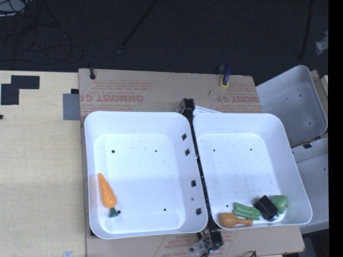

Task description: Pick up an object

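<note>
Near edge: we see a black clamp (pixel 210 241) at the bottom end of the seam between the two bins, with brown cardboard (pixel 161 90) showing beneath.
Right bin (pixel 244 127): in its near right corner we find a cluster of toys: a tan pear-shaped piece (pixel 233 220), a green pod-like piece (pixel 246 211), a black block (pixel 266 208) and a green rounded piece (pixel 280 202); the black block lies against both green ones.
Left bin (pixel 136 123): we see an orange carrot (pixel 106 191) with a dark green stub, lying along the near left wall, well apart from the cluster.
Bin floors: white, mostly bare, dotted with small dark holes.
Bench: pale wood (pixel 37 165) to the left of the cardboard, carrying black and grey patches.
Right side: we note a grey metal panel (pixel 292 103) tilted beside the right bin.
Far room: dark floor with cables; a blue-and-yellow clip (pixel 225 76) sits on the cardboard's far edge.
Claw: we cannot tell its state.
</note>
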Robot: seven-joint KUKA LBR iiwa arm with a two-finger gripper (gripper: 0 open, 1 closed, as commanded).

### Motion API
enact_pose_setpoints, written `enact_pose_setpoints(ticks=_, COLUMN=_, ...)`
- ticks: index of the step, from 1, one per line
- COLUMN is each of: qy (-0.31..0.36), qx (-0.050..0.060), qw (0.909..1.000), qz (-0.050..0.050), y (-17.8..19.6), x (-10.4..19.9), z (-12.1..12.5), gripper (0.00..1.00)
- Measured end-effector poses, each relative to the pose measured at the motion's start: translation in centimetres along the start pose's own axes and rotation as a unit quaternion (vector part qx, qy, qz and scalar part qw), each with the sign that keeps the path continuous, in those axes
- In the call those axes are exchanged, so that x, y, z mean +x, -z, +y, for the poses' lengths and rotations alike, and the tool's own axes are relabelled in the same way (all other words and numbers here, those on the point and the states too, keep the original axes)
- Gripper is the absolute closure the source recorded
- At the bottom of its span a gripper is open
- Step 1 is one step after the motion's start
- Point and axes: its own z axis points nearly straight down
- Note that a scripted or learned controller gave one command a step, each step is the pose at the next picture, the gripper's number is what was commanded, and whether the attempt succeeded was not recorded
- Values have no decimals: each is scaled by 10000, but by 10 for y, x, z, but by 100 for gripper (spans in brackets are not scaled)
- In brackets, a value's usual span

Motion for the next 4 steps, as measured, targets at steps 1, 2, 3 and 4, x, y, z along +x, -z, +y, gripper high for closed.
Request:
enact_pose_setpoints(ticks=1, qy=4, qx=1, qw=10000, qz=0, y=0, x=0, z=0, gripper=0)
enact_pose_setpoints(ticks=2, qy=6, qx=1, qw=10000, qz=1, y=0, x=0, z=0, gripper=0)
enact_pose_setpoints(ticks=3, qy=11, qx=2, qw=10000, qz=1, y=0, x=0, z=0, gripper=0)
enact_pose_setpoints(ticks=4, qy=14, qx=2, qw=10000, qz=2, y=0, x=0, z=0, gripper=0)
